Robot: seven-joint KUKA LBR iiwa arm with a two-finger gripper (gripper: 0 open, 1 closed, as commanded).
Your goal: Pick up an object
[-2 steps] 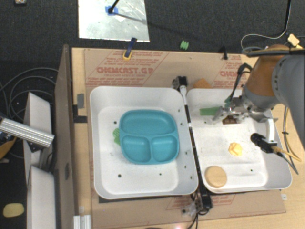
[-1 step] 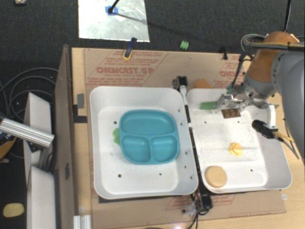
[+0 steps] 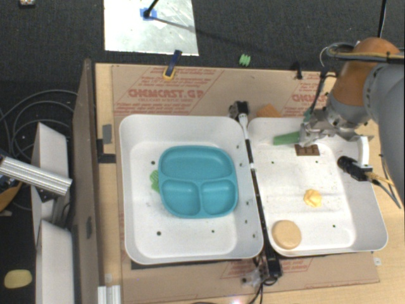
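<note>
In the right bin [image 3: 364,230], fingers [image 3: 308,139] above a brown piece [image 3: 307,149] (spread unclear), green piece [image 3: 288,138] just beside.

The worktop [image 3: 190,84] is covered with brown printed cardboard. Two shallow white bins lie directly on it, side by side and touching. The right bin [image 3: 361,214] is under my fingers [image 3: 309,133]. The left bin [image 3: 136,189] is well to the left of my fingers. A yellow and blue clamp [image 3: 171,65] sits on the far edge of the worktop, far left of my fingers.
</note>
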